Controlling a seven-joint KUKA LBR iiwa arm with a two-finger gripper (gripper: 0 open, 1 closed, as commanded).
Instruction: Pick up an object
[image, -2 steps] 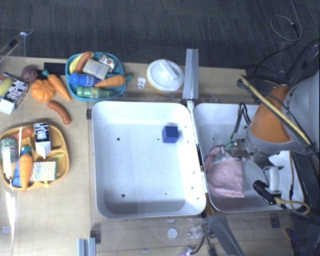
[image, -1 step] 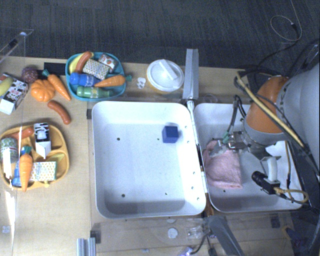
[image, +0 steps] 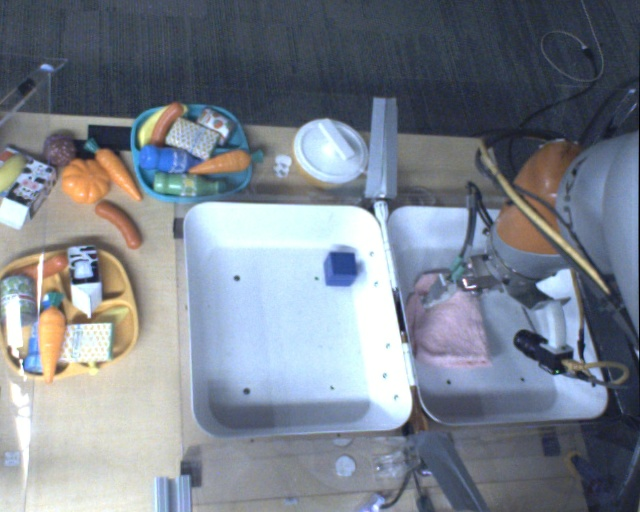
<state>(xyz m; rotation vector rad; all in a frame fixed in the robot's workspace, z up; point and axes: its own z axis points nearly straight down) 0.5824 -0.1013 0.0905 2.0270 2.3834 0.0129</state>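
Dark carpet runs along the top, and below it a wooden bench bears two white bins side by side. Near the upper right of the left bin sits a blue cube, apart from every wall. A pink cloth lies crumpled in the left half of the right bin, close to the wall shared with the other bin. From the right the grey arm, with its orange band, reaches over the right bin, and the gripper hangs at the cloth's upper edge; whether it touches the cloth, how far its fingers are parted, and whether they hold anything cannot be told from this angle. Cables loop around the wrist. Left of the bins, a yellow tray holds toy food, a blue bowl above it holds more, and a small pumpkin, a carrot and a sausage lie loose on the bench. A white lidded tub stands behind the left bin.
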